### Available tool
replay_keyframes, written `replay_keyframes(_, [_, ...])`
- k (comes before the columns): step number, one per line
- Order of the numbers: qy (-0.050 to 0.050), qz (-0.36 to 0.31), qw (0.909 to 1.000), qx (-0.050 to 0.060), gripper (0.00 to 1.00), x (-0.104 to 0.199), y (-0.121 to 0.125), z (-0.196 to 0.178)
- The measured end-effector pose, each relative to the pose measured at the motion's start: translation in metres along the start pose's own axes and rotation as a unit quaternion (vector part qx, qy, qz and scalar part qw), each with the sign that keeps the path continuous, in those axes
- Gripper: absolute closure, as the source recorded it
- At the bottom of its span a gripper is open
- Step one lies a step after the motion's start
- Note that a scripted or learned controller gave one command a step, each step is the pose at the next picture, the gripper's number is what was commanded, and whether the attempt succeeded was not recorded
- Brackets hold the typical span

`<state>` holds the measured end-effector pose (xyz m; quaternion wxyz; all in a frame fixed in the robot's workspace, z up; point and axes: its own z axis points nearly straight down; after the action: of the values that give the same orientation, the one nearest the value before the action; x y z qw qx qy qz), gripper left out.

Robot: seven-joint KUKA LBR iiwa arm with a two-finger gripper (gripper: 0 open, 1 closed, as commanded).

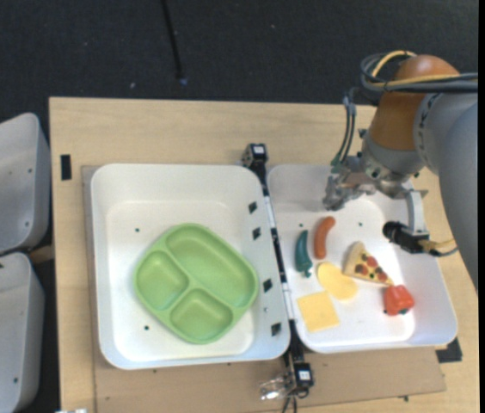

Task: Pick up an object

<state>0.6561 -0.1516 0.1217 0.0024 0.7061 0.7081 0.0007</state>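
Dark carpet surrounds a wooden worktop (174, 114), and on it we see two shallow white bins side by side. We look to the left bin (105, 231) and find a green divided plate (195, 282) lying flat in its middle. Over in the right bin (423, 317) the toy food is spread out: a red-orange sausage (322, 237) just beside a dark green pepper (302, 252), a pizza slice (366, 266) to their right, a round yellow piece (337, 280) touching a square yellow cheese slice (318, 311), and a small red piece (398, 299) near the right wall. We spot the gripper (339, 192) poised at the far side of the right bin, beyond the sausage, apart from every item. Whether its jaws are spread or closed, we cannot tell.
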Motion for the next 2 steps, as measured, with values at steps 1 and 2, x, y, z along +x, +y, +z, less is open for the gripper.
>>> replay_keyframes(1, [0.001,0.0,1.0,-0.001,1.0,0.008,-0.002,-0.053])
replay_keyframes(2, [0.0,0.0,1.0,-0.001,1.0,0.015,-0.005,-0.11])
